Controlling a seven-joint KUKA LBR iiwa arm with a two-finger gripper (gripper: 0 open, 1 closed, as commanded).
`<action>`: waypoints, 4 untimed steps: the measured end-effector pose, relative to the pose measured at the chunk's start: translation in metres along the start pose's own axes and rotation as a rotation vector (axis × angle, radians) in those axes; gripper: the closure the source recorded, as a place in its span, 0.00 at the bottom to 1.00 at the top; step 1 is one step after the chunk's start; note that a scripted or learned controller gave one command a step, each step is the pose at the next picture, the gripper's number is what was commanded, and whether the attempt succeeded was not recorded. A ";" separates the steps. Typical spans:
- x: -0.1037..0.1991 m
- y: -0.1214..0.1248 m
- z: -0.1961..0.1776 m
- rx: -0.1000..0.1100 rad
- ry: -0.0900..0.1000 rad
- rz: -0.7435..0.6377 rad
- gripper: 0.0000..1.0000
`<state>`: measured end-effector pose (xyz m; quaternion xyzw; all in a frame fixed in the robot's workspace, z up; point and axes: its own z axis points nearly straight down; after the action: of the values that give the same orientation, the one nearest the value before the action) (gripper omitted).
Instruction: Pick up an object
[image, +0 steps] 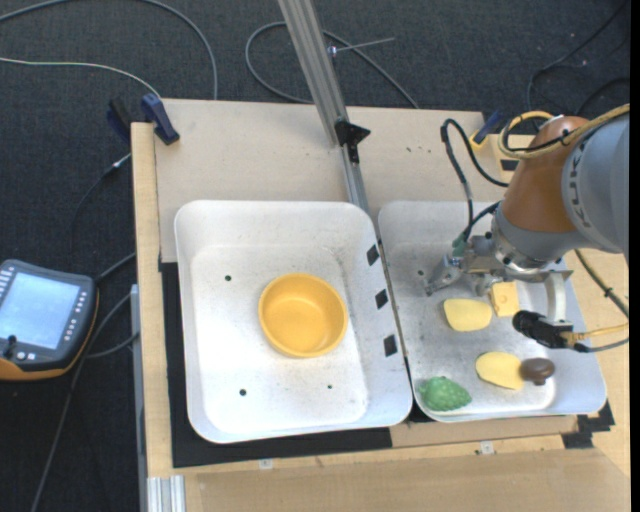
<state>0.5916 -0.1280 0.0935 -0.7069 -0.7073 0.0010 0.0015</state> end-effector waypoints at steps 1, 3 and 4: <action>0.000 0.001 -0.013 -0.005 0.000 0.000 1.00; 0.011 0.003 -0.129 -0.010 -0.001 0.000 1.00; 0.011 0.003 -0.149 -0.006 -0.001 0.000 1.00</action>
<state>0.5953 -0.1167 0.2421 -0.7069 -0.7073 -0.0009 -0.0010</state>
